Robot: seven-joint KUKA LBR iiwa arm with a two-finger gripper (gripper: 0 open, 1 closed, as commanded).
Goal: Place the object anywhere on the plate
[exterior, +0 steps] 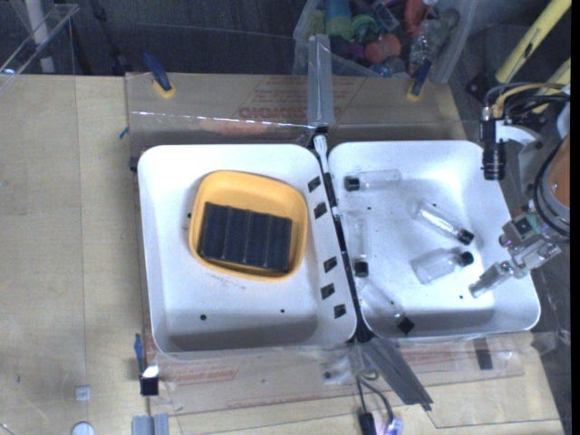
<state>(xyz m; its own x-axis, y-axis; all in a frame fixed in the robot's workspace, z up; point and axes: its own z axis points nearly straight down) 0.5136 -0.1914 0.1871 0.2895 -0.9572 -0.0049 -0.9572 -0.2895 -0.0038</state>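
Observation:
A yellow plate [205, 198] lies in the left bin [168, 315]. On it rests a flat black ridged block [249, 236] that covers most of the plate's middle. My gripper [507, 268] hangs over the right bin's [507, 311] right rim, far from the plate. Several clear vials with black caps lie in the right bin: one near the back [373, 180], one in the middle [442, 223], one just below it [439, 264], close to the gripper's left. Another vial [356, 243] lies along the divider.
A central divider [331, 243] with black tabs separates the bins. A small black piece [405, 325] lies at the right bin's front. A clear tub of coloured toys [381, 16] stands behind the bins. Cables and arm parts [517, 125] crowd the right side.

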